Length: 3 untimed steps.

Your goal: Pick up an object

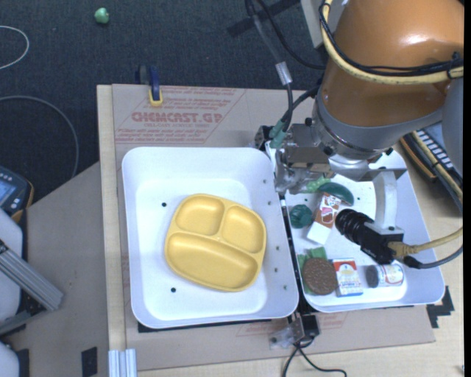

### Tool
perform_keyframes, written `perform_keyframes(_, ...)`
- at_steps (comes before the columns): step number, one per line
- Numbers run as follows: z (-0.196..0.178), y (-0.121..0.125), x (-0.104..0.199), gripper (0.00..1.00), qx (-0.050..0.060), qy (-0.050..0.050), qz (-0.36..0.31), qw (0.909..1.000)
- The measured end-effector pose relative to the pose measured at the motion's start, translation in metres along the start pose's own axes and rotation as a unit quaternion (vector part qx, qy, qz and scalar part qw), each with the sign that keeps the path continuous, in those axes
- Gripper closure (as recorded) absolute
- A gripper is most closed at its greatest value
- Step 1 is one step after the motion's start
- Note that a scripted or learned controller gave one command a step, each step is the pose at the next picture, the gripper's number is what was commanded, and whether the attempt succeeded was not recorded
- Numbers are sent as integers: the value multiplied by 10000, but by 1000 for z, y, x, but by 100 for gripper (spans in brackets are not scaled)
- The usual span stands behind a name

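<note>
The grey arm with its orange band (390,51) hangs over the right bin (419,287). My gripper (296,175) reaches down at that bin's far left corner, close to the wall between the bins. Just below it lie a dark green round piece (299,215), a green curved piece (338,191), a red and white packet (327,210) and a white block (317,233). Nearer the front sit a brown round cookie (320,275), a red and white box (347,277) and a small can (386,275). A black cylinder (362,234) on the wrist overhangs these items.
The left bin (140,221) holds a yellow divided plate (215,241). Both bins rest on a cardboard sheet (176,110). A blue and yellow clamp (154,85) grips the sheet's far edge. Cables run along the right side, and a small green ball (101,14) lies on the dark floor.
</note>
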<state>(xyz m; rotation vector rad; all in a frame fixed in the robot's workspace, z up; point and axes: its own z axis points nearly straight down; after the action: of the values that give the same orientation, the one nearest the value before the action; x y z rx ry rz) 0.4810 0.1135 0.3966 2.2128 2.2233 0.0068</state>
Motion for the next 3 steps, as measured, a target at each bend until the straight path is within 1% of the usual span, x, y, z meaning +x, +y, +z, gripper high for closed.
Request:
perform_keyframes(1, 120, -4, 11, 100, 98, -13, 29, 9999)
perform_keyframes(2, 75, -1, -49, 100, -2, -4, 57, 10000)
perform_keyframes(3, 74, 1, 23, 100, 19, 13, -16, 10000)
